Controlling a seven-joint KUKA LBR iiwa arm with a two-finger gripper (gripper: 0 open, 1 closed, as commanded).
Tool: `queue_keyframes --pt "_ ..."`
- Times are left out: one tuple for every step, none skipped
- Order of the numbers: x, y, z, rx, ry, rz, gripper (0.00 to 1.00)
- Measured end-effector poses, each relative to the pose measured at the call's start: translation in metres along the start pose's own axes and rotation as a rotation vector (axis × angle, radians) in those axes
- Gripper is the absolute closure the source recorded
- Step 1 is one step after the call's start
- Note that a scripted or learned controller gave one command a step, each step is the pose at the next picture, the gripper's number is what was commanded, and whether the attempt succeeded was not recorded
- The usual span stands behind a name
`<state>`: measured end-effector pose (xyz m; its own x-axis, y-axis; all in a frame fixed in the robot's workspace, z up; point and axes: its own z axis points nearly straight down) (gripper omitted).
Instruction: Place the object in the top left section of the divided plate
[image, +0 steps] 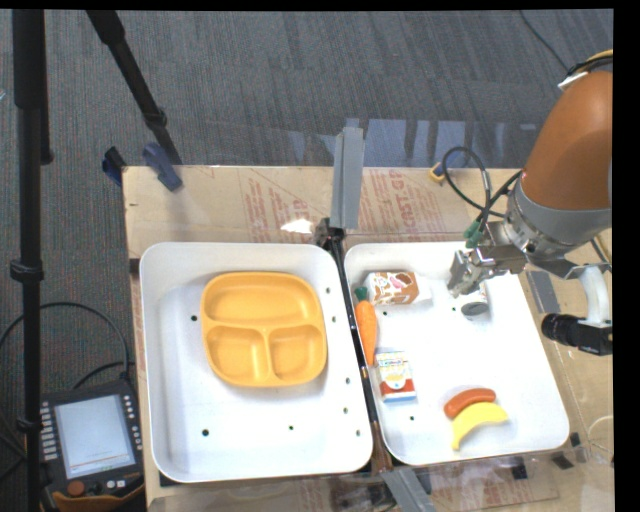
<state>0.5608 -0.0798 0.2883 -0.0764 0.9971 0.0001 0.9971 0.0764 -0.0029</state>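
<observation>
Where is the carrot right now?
The carrot lies in the right bin, along its left wall, between the chocolate milk carton and the small juice box.

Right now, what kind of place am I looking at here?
Most likely a robotics lab test bench, not a kitchen. A robot arm reaches over two white bins, the food such as the banana and carrot looks like toys, and a control tablet sits on the carpet.
</observation>
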Motion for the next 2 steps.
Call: queue_keyframes --pt "-0.058 0.017 0.001 0.0 0.0 -0.013 1.0" --pt "-0.073 0.028 0.029 0.0 0.001 -0.066 1.0"
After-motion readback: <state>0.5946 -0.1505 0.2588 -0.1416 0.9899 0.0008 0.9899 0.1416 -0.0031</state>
